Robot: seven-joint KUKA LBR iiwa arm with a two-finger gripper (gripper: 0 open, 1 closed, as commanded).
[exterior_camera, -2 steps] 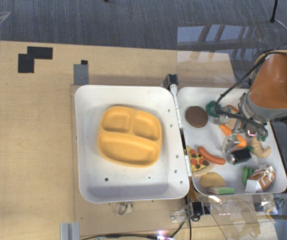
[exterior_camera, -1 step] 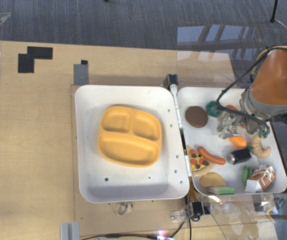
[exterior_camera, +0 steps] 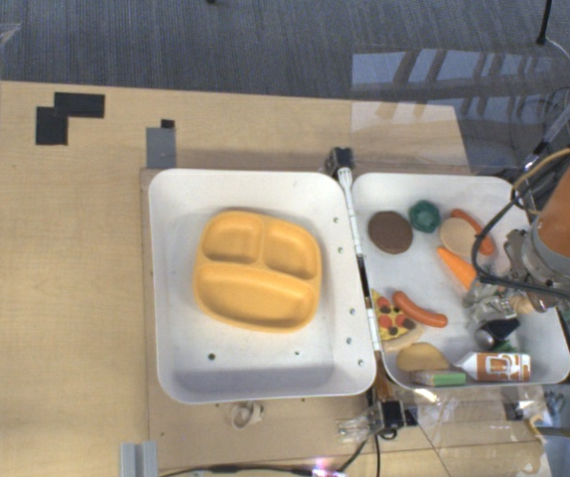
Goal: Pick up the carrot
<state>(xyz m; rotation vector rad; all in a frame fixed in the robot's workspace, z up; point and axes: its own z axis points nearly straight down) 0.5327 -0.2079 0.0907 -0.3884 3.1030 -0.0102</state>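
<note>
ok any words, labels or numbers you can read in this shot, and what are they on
No text can be read in this view.
The white bottle, lying in the right bin, has an orange label with marks too small and blurred to read.
The black patches on the bench are plain shapes, with no lettering.

Orange carrot (exterior_camera: 456,265) lies slantwise in the right bin (exterior_camera: 434,189).
</note>
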